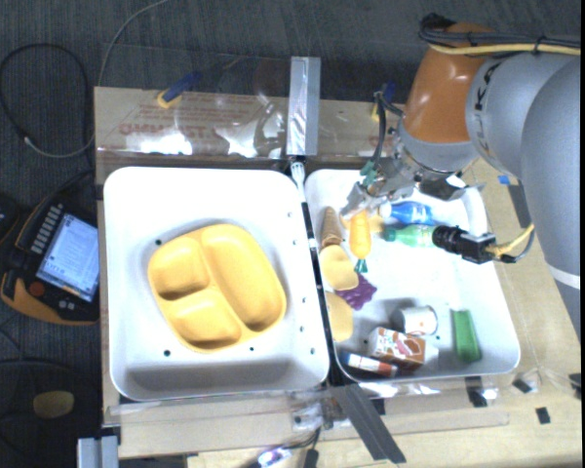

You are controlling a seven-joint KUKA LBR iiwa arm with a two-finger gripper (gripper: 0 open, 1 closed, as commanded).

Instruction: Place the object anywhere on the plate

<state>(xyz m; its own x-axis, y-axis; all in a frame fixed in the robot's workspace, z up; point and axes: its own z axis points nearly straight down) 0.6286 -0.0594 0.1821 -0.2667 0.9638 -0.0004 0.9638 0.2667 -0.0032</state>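
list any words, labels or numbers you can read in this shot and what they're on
"K": a dark letter on the grey arm near the orange band, cut off, rest hidden.
Handheld screen left of the bins: lit, text too small to read.
Small carton in the right bin: printed, too blurred to read.
Clear bag behind the bins: faint red print, unreadable.
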